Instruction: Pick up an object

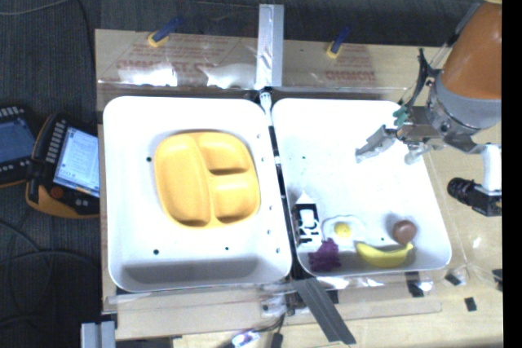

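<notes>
Yellow tray in the white left bin. In the white right bin: yellow banana, purple grapes, white-and-yellow egg, brown ball.

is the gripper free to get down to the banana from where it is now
Probably yes: the gripper hangs above bare floor of the right bin, nothing between it and the banana, though a brown ball touches it.
</notes>
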